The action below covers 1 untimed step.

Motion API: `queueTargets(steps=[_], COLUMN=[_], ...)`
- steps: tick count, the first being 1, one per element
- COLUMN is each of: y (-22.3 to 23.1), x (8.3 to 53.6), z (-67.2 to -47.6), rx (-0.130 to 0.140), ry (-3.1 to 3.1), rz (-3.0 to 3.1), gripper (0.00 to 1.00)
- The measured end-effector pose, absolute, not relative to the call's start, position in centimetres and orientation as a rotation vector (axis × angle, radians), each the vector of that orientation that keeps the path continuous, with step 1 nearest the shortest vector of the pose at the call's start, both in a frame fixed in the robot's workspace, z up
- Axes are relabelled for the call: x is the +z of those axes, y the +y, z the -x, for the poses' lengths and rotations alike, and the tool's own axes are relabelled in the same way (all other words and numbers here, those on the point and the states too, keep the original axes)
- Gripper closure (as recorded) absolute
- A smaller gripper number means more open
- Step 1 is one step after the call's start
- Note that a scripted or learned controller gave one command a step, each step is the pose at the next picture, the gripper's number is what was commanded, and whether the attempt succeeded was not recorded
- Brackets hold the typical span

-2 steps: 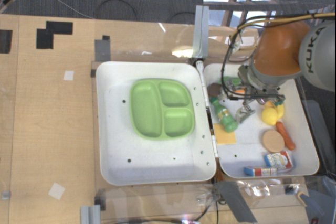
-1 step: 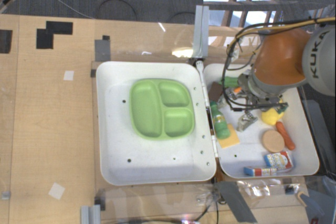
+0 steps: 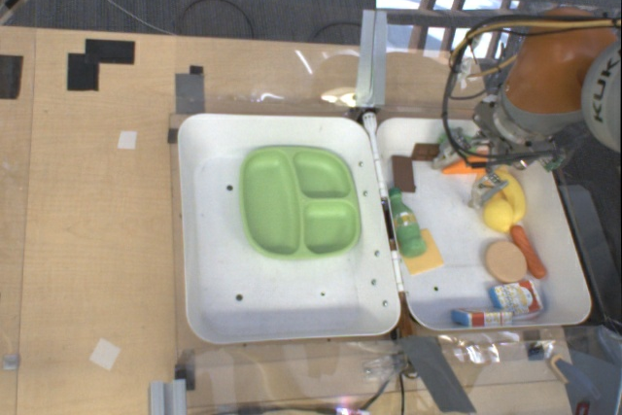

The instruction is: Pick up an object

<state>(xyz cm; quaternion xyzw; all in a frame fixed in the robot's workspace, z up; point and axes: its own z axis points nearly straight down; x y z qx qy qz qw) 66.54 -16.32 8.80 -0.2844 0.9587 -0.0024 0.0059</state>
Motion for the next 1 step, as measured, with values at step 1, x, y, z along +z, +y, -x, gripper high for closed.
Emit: queueTargets(steps=[1], y=[-16.0], x=[10.21], z=[-67.0], rx=[-0.01], ry=[2.987], rz=[0.885], gripper=[1.0])
